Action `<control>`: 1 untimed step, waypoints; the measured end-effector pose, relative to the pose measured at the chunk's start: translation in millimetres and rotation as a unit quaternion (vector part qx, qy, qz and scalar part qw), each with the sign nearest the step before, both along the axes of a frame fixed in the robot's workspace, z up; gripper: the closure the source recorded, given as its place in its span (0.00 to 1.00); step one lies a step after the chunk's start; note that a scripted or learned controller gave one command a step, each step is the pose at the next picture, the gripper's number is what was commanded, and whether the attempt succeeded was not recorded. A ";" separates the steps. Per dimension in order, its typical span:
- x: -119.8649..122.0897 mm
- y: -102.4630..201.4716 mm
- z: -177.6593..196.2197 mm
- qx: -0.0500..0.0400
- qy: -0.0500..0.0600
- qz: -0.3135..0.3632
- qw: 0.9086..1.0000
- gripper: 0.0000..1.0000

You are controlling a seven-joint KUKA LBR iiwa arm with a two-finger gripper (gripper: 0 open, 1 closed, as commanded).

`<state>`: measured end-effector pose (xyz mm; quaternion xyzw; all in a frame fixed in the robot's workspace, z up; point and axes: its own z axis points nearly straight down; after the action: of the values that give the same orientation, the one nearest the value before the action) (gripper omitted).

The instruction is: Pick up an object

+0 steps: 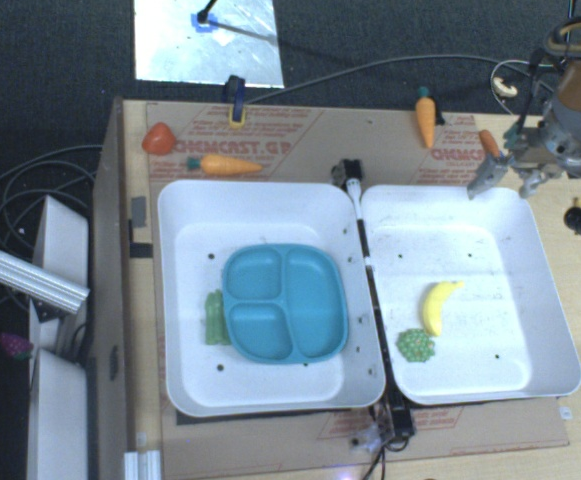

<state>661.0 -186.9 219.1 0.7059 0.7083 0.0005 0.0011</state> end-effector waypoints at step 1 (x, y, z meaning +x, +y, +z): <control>-65.8 31.8 -37.1 0.001 0.001 -0.001 1.000 0.00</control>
<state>595.2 -155.1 182.0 0.7064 0.7078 -0.0001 -0.0002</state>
